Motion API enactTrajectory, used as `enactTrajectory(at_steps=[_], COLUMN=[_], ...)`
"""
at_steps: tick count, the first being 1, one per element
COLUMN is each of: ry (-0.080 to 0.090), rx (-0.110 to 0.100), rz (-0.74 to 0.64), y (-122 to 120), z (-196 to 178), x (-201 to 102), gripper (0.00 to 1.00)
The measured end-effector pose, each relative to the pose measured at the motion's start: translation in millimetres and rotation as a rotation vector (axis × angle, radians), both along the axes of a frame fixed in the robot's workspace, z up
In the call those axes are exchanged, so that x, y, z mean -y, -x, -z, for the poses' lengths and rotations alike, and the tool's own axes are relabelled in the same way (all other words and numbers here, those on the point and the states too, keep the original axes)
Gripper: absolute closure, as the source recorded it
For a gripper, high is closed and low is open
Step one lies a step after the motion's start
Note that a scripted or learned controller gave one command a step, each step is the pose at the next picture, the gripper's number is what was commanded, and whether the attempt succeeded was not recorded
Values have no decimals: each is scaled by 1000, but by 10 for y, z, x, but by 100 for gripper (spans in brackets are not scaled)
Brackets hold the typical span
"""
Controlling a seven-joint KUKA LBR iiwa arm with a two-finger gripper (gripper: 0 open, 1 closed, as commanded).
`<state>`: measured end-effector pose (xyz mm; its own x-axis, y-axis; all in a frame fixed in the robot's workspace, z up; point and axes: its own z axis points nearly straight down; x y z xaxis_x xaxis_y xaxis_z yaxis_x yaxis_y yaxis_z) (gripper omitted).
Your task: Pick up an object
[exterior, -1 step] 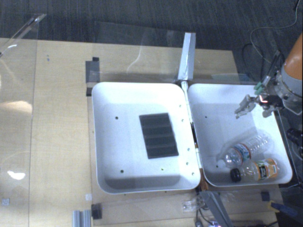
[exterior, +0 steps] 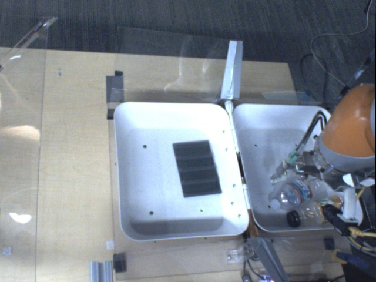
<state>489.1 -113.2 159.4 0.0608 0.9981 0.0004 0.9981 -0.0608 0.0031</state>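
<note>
Clear plastic, a bottle (exterior: 299, 203) with a black cap lies at five o'clock in the right bin (exterior: 258, 134), the tool (exterior: 298, 168) hovering just above it, presumably aligning for a grasp, its state impossible to tell.

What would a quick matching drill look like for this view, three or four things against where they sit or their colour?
Things:
1. dark ridged block
2. clear plastic bottle
3. orange band
4. gripper

Descriptions:
A. lying in the right bin, black cap toward its near edge
B. on the arm, above the wrist, at the view's right
C. flat in the middle of the left bin
D. low over the right bin, just above the bottle

Pairs: 1-C, 2-A, 3-B, 4-D
</note>
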Motion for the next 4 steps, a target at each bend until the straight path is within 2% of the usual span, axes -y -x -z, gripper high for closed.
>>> enactTrajectory(at_steps=[1, 2, 3, 4], ry=[-8, -16, 6, 4], rx=[51, 56, 19, 12], rz=[-88, -165, -233, -231], y=[-193, -244, -49, -343], z=[455, 524, 687, 698], x=[351, 548, 279, 456], gripper=[0, 0, 0, 0])
